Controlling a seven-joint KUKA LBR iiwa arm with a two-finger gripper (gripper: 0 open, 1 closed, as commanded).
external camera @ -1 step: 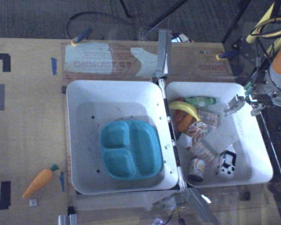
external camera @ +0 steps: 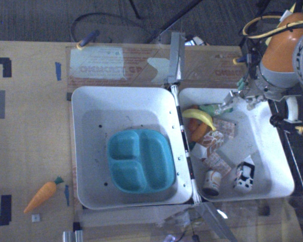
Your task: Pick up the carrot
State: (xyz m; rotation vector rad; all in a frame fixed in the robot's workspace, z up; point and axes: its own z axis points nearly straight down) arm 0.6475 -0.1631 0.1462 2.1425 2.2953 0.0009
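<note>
An orange toy carrot [external camera: 40, 196] with a green top lies on the wooden bench, outside the bins, past the left bin's front left corner. In the right bin [external camera: 265, 150], an orange item [external camera: 198, 130] lies partly under a yellow banana [external camera: 199, 117] with a green piece [external camera: 210, 108] beside it; I cannot tell whether it is another carrot. My gripper [external camera: 231, 103] hangs over the back of the right bin, just right of the green piece and the banana. Nothing shows held in it.
The left bin [external camera: 91, 110] holds a teal divided plate [external camera: 140, 160]. Near the right bin's left side and front are several packets, a small can [external camera: 211, 181] and a black-and-white carton [external camera: 245, 175]. A metal divider [external camera: 174, 64] runs between the bins.
</note>
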